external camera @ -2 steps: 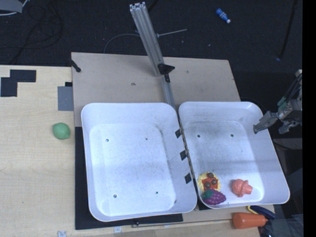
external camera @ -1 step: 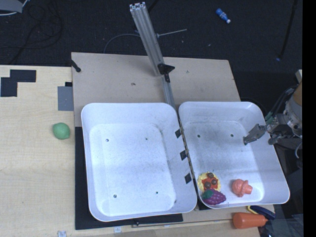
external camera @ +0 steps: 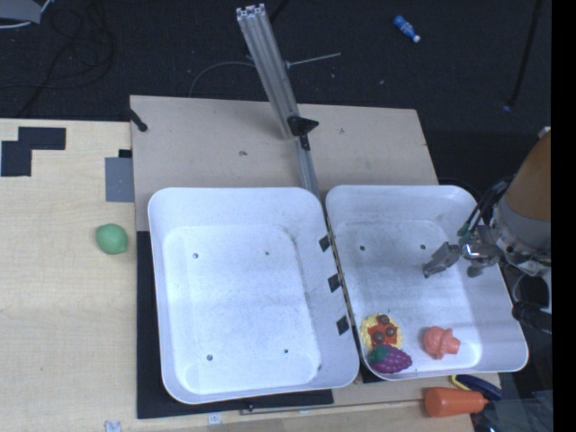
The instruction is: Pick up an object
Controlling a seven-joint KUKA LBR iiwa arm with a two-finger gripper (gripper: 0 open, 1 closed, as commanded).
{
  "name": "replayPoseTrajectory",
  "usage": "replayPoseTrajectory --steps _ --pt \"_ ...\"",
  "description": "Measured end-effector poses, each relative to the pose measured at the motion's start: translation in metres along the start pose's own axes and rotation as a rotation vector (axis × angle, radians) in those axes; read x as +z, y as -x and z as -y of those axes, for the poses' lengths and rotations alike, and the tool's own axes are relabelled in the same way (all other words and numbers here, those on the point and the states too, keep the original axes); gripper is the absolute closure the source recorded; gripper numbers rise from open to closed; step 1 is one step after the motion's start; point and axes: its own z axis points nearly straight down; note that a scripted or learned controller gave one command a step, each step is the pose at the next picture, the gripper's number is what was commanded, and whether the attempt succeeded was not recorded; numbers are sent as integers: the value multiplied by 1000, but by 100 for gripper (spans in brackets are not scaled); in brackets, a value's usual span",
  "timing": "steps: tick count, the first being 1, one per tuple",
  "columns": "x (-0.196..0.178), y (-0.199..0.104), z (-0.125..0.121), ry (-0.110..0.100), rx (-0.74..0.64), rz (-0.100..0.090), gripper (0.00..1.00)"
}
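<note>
Camera view looks down at a slant on two white bins side by side on your bench. Your hand (external camera: 447, 259) hangs over the right bin (external camera: 405, 207), near its far right wall, reaching in from the arm (external camera: 531, 196) at that side. You cannot tell how far the hand is open; its tip is a small grey blur, and nothing shows between its parts.

Nearer the camera than the hand, close below it, lies a salmon-pink toy (external camera: 440, 341) on the bin floor. Further to the hand's left, in the bin's near corner, a yellow toy with red spots (external camera: 381, 330) touches a purple grape bunch (external camera: 391, 360). The left bin (external camera: 236, 295) sits well beyond those. A green ball (external camera: 112, 238) rests on the bench, far off past the left bin. An orange object (external camera: 453, 401) lies outside the right bin's near edge.

The pink toy looks your best pick: it stands apart from the others. It is probably light, hard, smooth plastic, so it may slip or roll. Close across its narrower middle, squarely, from above.
</note>
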Motion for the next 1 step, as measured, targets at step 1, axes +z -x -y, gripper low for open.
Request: replayPoseTrajectory --steps 1 --pt "53 -1 1 0 1 0 0"
